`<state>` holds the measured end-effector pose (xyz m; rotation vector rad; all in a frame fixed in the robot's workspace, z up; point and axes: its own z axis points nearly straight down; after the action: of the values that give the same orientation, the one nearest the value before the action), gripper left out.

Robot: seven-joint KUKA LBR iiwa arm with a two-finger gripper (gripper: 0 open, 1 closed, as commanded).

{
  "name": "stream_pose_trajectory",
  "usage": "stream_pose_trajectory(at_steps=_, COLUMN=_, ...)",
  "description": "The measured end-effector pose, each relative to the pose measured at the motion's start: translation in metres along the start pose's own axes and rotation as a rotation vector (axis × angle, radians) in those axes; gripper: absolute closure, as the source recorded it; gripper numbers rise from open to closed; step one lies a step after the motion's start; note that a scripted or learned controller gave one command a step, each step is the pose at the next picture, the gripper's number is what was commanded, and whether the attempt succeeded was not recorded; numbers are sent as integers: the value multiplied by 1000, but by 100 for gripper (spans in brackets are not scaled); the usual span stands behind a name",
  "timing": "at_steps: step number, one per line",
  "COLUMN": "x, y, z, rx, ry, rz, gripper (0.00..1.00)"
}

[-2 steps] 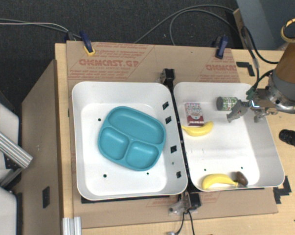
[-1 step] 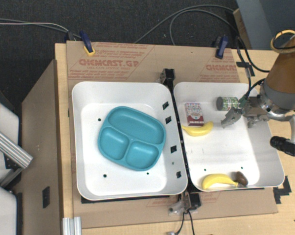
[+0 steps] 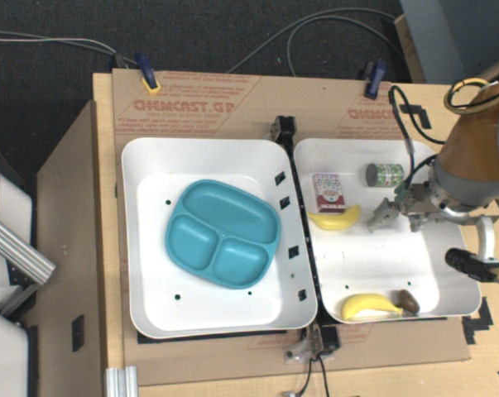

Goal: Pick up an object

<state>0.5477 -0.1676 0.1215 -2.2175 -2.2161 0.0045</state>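
The hand hangs low in the right bin, fingers spread, gripping nothing. A banana lies just to its left; a small can sits just beyond it.

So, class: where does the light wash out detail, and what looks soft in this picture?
Camera view: the white right bin glares near its lower rim; the small green-labelled can and the gripper look soft; the blue divided plate reads evenly lit.
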Motion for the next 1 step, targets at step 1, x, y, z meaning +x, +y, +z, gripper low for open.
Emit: stream_pose_trajectory(at_steps=1, x=1, y=2, z=-14, rx=-7, ry=-1, rz=-1, gripper=100)
